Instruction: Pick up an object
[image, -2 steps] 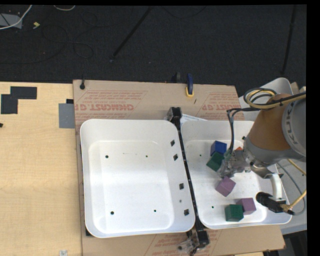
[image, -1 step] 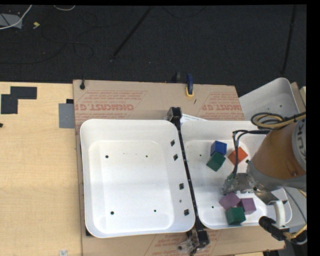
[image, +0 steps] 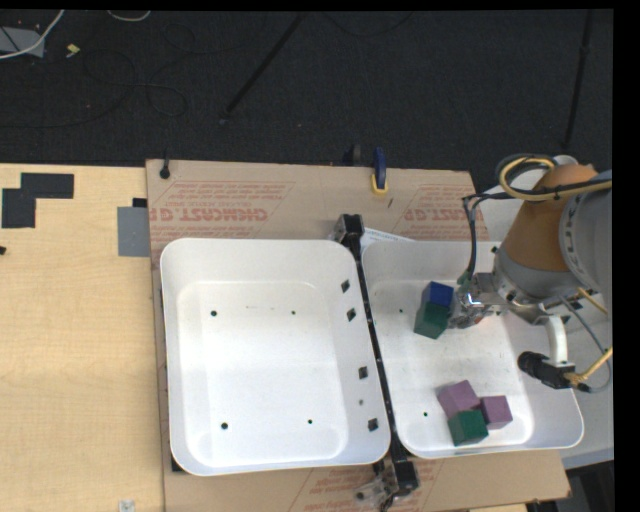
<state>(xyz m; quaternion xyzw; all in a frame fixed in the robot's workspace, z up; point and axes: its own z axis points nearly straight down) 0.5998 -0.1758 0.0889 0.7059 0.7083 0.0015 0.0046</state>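
At the near edge of the right bin (image: 560, 435) sits a small cluster of blocks: a dark green block (image: 467, 428) closest to the front, touching a larger mauve block (image: 458, 397) behind it and a smaller purple block (image: 497, 411) to its right. Farther back in the same bin, a blue block (image: 438, 296) rests against a green block (image: 431, 320), the blue one slightly behind. The gripper (image: 468, 308) is down in the bin just beside these two, on their right, and its metal tip seems to be touching or nearly touching them; the view is too cramped there to tell whether it is spread or closed, or whether it has hold of either block. The grey arm (image: 560, 250) with its orange band rises behind it. The left bin (image: 180, 300) lies alongside, both on a cardboard sheet (image: 250, 205).
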